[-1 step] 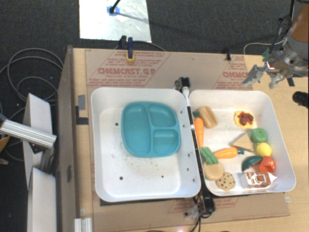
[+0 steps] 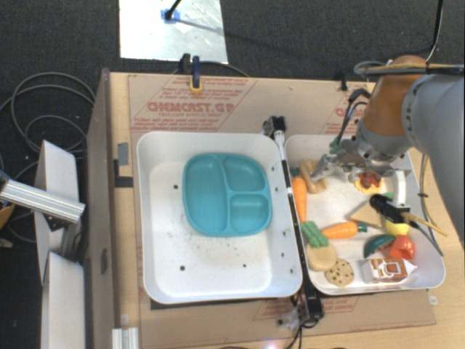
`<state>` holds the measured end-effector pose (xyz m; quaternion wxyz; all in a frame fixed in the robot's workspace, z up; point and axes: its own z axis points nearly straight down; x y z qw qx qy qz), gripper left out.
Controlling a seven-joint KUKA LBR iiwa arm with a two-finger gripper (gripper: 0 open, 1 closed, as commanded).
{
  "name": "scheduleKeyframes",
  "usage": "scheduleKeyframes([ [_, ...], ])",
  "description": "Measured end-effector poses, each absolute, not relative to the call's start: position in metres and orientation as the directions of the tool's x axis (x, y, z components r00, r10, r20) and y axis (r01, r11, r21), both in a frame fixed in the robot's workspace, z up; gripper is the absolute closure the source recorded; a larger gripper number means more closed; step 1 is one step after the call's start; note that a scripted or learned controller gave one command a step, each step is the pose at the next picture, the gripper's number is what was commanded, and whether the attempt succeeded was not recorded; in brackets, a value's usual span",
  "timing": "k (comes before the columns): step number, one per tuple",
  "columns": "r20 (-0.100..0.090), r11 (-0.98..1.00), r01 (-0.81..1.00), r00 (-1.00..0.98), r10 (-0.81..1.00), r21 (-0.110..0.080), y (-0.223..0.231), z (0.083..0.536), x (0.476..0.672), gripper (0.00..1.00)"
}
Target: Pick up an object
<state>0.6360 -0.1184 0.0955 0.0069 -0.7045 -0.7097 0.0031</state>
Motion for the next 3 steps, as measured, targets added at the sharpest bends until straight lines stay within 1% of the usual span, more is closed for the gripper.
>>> scheduleKeyframes([
  [1, -0.011, 0.004, 1.000, -0.004, 1.000, 0.010, -0.087, 0.090, 0.649, 0.00],
  [2, -0.004, 0.003, 1.000, -0.003, 1.000, 0.015, -0.085, 0.102, 0.651, 1.00],
  [3, 0.000, 0.008, 1.000, -0.008, 1.000, 0.013, -0.056, 0.220, 0.639, 1.00],
])
